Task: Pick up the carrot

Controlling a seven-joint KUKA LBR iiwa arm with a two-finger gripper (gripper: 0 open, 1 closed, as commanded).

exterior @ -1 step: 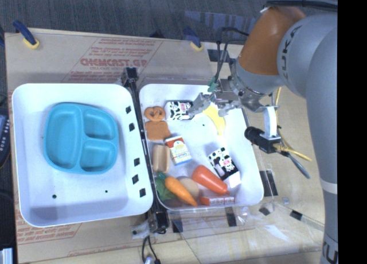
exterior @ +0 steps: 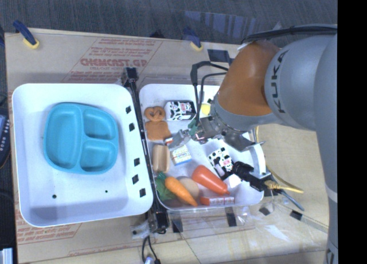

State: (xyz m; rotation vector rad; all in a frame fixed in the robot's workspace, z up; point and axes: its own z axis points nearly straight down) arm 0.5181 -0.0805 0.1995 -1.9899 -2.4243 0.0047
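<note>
The carrot (exterior: 179, 191), orange with a green leafy top, lies at the front left of the right bin (exterior: 254, 195). A larger red-orange cone-shaped vegetable (exterior: 209, 179) lies just right of it, with a pale beige piece (exterior: 190, 185) between them. My gripper (exterior: 189, 135) hangs over the middle of the right bin, above a small printed box (exterior: 181, 154). It is well behind the carrot and has nothing of the carrot in it. The arm's orange band (exterior: 246, 85) covers the bin's far right part.
The right bin also holds a brown bear-shaped biscuit (exterior: 155, 122), a cow-patterned carton (exterior: 180, 109), a cow-patterned toy (exterior: 221, 160), a bread roll (exterior: 160, 157) and a pink strip (exterior: 218, 201). A blue divided plate (exterior: 80, 138) sits in the left bin (exterior: 34, 200).
</note>
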